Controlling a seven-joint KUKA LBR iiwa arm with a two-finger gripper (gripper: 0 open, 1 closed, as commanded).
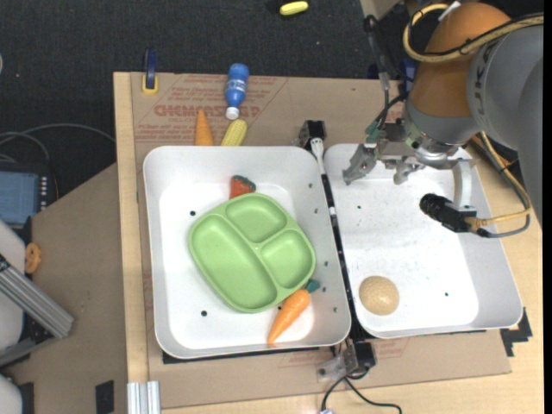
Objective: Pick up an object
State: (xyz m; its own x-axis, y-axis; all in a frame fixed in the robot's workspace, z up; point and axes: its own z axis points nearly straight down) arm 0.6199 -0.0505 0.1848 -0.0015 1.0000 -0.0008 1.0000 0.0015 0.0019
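End effector (380,166) hovers spread wide and holding nothing; the tan ball (379,294) sits well toward the camera, same right bin (483,313).

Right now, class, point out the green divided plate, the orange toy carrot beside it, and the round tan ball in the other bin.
green divided plate (250,251), camera view, centre ridge
orange toy carrot (288,315), camera view, mid-body
round tan ball (379,294), camera view, top

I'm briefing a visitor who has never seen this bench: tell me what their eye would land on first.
The big green divided plate in the left bin stands out most, with an orange toy carrot lying against its near edge. Next comes the grey arm's orange band at upper right, its tool hanging over the right bin's far end. A round tan ball sits near that bin's front.
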